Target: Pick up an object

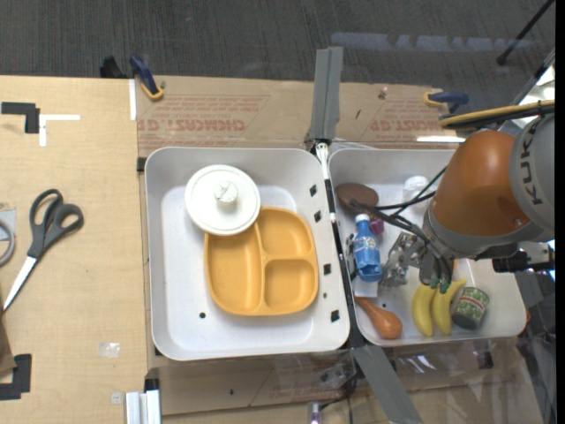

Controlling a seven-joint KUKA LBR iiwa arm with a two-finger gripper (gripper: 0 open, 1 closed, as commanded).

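The right bin (388,159) holds a blue-labelled plastic bottle (365,251), a brown rounded object (357,195), a small white item (415,185), yellow bananas (430,306), a green can (470,306) and an orange pear-shaped object (380,318). My gripper (408,259) hangs low over this bin, between the bottle and the bananas, under the orange wrist band (481,188). Nothing shows between its fingers, and their spread is unclear from above.
The left bin (163,263) holds a yellow divided plate (261,263) with a white round lid (222,200) on its upper left. Scissors (40,232) lie on the bench at left. Blue clamps (146,76) sit at the back.
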